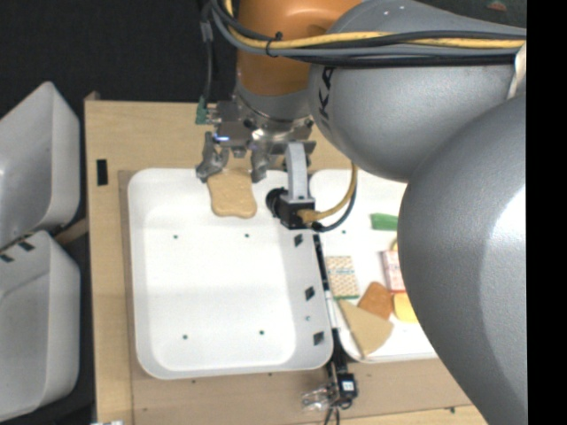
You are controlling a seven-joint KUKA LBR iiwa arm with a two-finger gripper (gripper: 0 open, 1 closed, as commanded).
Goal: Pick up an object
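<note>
Camera view: tool (232,168) grips tan slab (233,198); no writing legible.

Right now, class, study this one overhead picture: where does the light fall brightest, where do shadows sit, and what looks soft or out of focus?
Camera view: the left bin floor shines brightest across its middle; shadow sits under the claw and the tan slab; the big grey arm near the lens looks soft; the surroundings beyond the bench are dark.
</note>
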